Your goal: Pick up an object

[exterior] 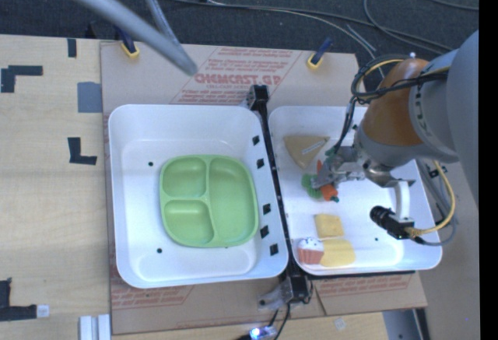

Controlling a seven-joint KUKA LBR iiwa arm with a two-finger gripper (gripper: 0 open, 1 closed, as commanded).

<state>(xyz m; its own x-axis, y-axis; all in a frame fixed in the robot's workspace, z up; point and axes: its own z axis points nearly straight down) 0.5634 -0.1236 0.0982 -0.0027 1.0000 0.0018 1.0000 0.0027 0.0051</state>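
Two shallow white bins: we note the right bin (420, 257) holds a small green-and-orange toy (320, 187) directly under the grey arm's gripper (333, 173); jaws' state we cannot tell. Left bin (128, 198) holds a green divided plate (208, 201).

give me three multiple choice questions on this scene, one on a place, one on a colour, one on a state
1. Where is the divided plate?
A. left bin
B. right bin
C. on the cardboard outside the bins

2. What colour is that plate?
A. blue
B. green
C. red

3. How does the pincer stand?
A. raised high above the left bin
B. parked outside both bins
C. low in the right bin, at the small green and orange toy

Answers:
1 A, the plate lies alone in the left bin.
2 B, it is pale green all over.
3 C, the arm's end is right beside that toy.
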